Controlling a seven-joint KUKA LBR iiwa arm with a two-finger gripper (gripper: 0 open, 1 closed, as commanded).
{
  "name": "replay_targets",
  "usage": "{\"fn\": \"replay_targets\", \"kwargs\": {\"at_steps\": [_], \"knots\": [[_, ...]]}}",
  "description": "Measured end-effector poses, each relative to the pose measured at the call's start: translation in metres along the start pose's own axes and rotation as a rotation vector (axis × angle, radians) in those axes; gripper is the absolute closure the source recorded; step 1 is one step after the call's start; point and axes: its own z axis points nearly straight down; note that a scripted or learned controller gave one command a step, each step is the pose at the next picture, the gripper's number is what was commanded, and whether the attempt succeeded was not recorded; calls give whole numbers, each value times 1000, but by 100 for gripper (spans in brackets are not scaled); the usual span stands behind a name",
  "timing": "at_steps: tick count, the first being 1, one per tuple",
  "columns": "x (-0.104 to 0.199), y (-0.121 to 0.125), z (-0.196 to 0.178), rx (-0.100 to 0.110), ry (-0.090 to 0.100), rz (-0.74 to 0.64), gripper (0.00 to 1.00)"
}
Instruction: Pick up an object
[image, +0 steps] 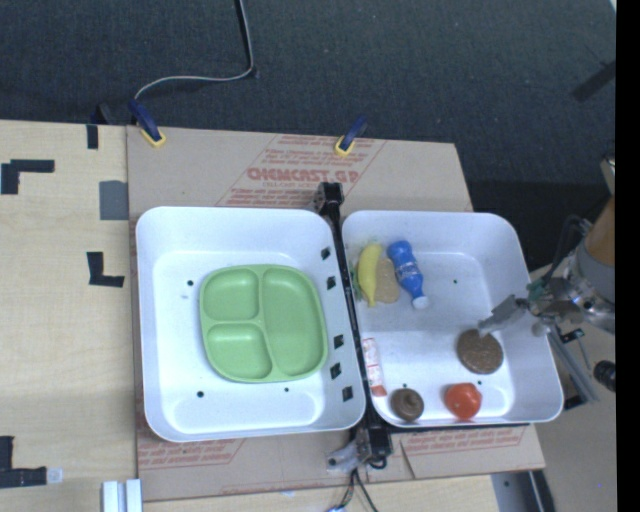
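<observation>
The worktop fills the lower left of the frame, with a brown cardboard sheet under two white bins. The left bin holds a green divided plate at its middle. The right bin carries a yellow banana and a blue bottle side by side near its upper left, a brown disc toward its right wall, and a red object beside a smaller brown round piece along its lower edge. At the right edge of the frame the pincer sits over the right bin's rim, just above the brown disc; whether it is spread or pressed together cannot be told.
</observation>
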Motion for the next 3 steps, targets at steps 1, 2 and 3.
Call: {"fn": "replay_targets", "kwargs": {"at_steps": [1,2,3], "knots": [[10,27,107,-7,-2,-2,0],[90,106,89,-1,1,-3,0],[112,149,102,-7,-10,3,0]]}}
